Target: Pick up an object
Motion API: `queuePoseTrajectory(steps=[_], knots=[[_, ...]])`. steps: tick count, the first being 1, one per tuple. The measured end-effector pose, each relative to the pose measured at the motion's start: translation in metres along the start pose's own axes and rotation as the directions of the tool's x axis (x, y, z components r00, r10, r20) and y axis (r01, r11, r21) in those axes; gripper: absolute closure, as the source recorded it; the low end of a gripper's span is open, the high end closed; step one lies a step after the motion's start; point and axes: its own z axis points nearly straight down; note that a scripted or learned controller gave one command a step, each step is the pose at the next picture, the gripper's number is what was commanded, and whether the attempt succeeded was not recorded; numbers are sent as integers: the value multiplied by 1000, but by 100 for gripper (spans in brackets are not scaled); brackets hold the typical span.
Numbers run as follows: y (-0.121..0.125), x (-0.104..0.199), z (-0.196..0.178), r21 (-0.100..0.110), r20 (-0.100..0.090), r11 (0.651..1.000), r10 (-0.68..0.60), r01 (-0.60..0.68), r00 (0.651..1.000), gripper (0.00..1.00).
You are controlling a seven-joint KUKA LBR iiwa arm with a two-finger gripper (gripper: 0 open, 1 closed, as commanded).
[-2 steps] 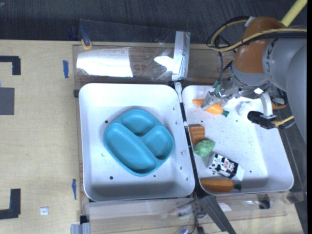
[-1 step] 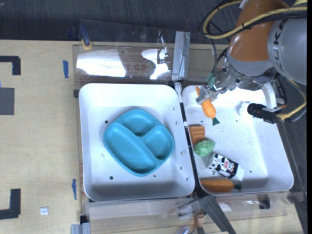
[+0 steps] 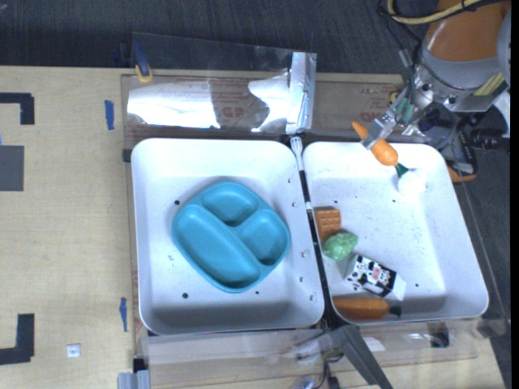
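Above the far edge of the right bin point(image 3: 454, 217), my end effector point(image 3: 388, 132) hangs from my grey wrist, with the orange band of my arm point(image 3: 466, 23) higher up at the top right corner. Between my fingers I see a small orange carrot toy point(image 3: 383, 151), tilted, with a green tip toward the bin's interior; my fingers are closed around its upper end, so I am holding it clear of the bin floor, near the bin's back rim.

Lower in the same bin lie several other things, gathered along its left and near sides. Against the left wall sits an orange-brown ridged block point(image 3: 328, 220), and touching it just below is a lumpy green toy point(image 3: 340, 245) (a vegetable of some sort, I cannot tell which). Nearer the front lies a black-and-white patterned item point(image 3: 372, 276), and just beside it, along the front wall, a second carrot point(image 3: 362, 307) lies on its side with its green end pointing right.

On my far side, the left bin point(image 3: 154, 185) holds a blue divided plate point(image 3: 230, 235) with three compartments, resting near the middle. Behind both bins a crumpled sheet of clear plastic point(image 3: 219, 96) lies on the bench point(image 3: 57, 217).
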Motion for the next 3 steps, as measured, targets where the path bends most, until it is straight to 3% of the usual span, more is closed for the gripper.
queuePoseTrajectory(steps=[1, 2, 3], knots=[[59, 61, 78, 4, -9, 988, -153, 153, 988, 100], [28, 91, -44, -5, 2, 998, -58, 58, 998, 100], [27, 98, 33, 9, -6, 976, 218, -218, 976, 100]])
